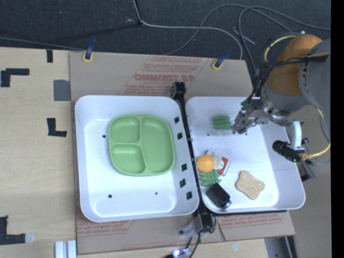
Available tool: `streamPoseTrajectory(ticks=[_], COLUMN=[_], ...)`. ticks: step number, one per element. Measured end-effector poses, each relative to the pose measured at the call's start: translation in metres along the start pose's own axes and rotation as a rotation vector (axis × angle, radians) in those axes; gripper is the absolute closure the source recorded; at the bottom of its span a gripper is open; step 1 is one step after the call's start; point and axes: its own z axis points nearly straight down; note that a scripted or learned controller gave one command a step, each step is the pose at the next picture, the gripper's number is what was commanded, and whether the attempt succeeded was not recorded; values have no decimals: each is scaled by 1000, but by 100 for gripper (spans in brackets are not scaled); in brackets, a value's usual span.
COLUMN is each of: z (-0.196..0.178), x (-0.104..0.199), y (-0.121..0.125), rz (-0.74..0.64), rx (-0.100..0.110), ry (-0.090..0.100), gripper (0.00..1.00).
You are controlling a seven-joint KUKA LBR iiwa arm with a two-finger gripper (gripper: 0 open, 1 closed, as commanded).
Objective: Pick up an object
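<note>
My gripper (240, 126) hangs low over the far part of the right bin (279, 200), just right of a small green item (220, 122) lying on the bin floor; whether it is open or closed I cannot tell. Nearer in the same bin lie an orange ball (205, 163) against a red-and-white packet (221, 164), a black block (219, 195) and a tan cracker (250, 184). The left bin (91, 198) holds a green divided plate (142, 145).

The arm (301, 74) is showing grey casing under a rounded orange band, a yellow cable looping around it, with a dark metal gripper (240, 123) tapering off its wrist
</note>
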Motion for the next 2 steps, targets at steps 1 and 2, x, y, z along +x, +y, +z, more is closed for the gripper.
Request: streamPoseTrajectory(ticks=[1, 2], z=[-54, -101], x=[11, 11], y=[0, 1], rz=[-1, 0], rx=[-1, 0], ry=[1, 0], gripper=[100, 100])
